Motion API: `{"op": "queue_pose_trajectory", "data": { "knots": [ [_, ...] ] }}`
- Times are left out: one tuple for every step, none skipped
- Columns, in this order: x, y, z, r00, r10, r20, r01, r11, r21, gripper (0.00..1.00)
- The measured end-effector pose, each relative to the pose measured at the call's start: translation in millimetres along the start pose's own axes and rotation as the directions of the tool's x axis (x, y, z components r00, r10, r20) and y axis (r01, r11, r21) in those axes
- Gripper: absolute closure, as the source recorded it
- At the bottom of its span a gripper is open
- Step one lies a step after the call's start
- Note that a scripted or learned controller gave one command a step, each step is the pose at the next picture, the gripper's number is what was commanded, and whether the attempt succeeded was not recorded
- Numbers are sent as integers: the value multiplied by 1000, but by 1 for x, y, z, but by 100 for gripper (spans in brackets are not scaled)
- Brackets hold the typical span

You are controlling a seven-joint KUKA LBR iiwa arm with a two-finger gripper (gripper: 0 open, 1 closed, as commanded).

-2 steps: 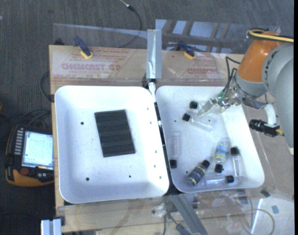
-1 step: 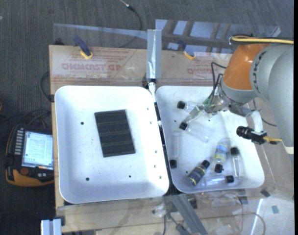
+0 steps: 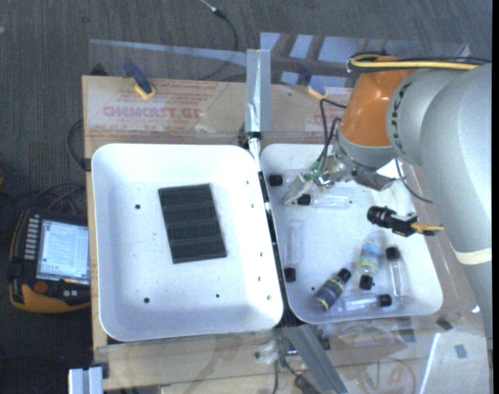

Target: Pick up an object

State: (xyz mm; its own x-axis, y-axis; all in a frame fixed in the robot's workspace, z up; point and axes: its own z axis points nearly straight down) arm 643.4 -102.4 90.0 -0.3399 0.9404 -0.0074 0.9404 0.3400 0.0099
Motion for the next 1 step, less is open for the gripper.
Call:
{"op": "queue_pose_trajectory", "data": {
  "knots": [
    [-1, 1, -11, 1000, 1, 2, -1, 1000, -2, 100]
  ]
}}
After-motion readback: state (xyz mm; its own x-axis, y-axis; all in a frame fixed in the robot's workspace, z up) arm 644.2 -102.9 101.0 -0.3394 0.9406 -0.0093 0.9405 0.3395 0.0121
